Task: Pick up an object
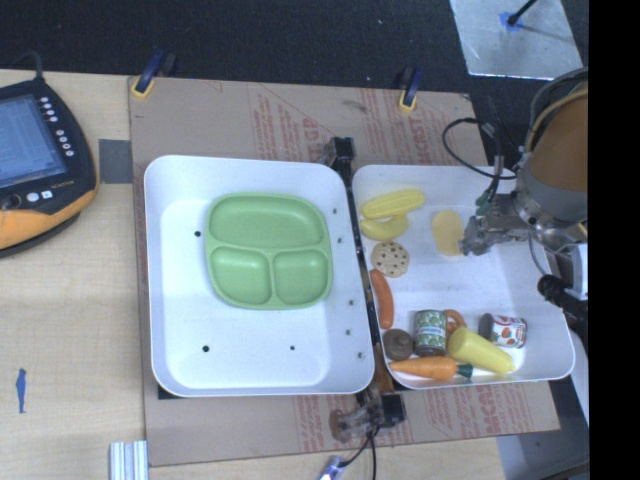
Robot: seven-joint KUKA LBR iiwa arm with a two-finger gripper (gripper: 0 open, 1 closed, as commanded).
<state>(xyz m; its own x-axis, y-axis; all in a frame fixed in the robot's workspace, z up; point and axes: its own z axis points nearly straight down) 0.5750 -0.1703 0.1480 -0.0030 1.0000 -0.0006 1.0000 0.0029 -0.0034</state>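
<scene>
Landmark: the right bin (520, 268), on the tabletop (70, 368).

- Left of it, touching along the shared rim: left bin (170, 358), carrying a green divided tray (268, 250), flat and centred, well clear of the reach, probably a drop-off place.
- Along its left wall: two yellow banana-shaped pieces (390, 206), long axes roughly left-right; a round cookie (389, 259) below them; an orange sausage-like piece (382, 298), long axis near-vertical in view.
- Along its near wall: carrot (424, 370), long axis left-right, green end toward the right; can (431, 332), upright.
- In its upper middle: pale yellow piece (447, 232), likely target, long axis near-vertical in view, lying loose with room around it.
- Just right of that piece: gripper (478, 236), low, about level with it. State of fingers: cannot tell, and no object visibly pinched.
</scene>
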